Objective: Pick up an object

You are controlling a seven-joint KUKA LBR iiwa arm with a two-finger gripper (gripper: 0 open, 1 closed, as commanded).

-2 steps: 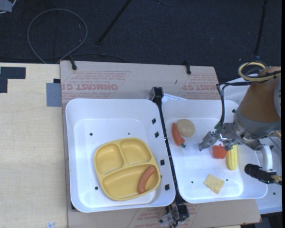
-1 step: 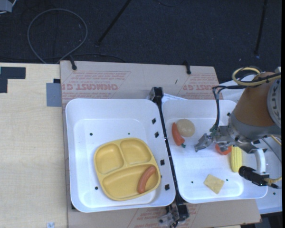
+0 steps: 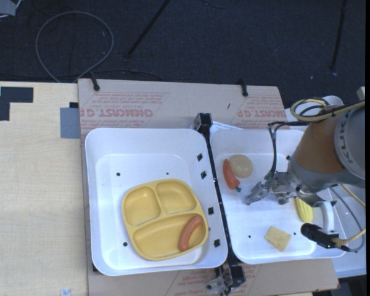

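Observation:
My gripper point(image 3: 255, 195) hangs low over the middle of the right bin point(image 3: 283, 142), reaching in from the right. Just left of it lies a small red-orange carrot-like piece point(image 3: 230, 174), with a round beige ball point(image 3: 240, 165) touching it on the far side. Nothing shows in the gripper. A yellow corn piece point(image 3: 304, 210) lies beside the wrist on the right. A pale yellow wedge point(image 3: 277, 238) rests near the bin's front wall.
The left bin point(image 3: 105, 165) holds a yellow divided plate point(image 3: 149, 203) with a brown sausage point(image 3: 190, 232) in its front compartment. A black divider point(image 3: 211, 184) runs between the bins. Cardboard lies under both bins, and a wooden bench top extends to the left.

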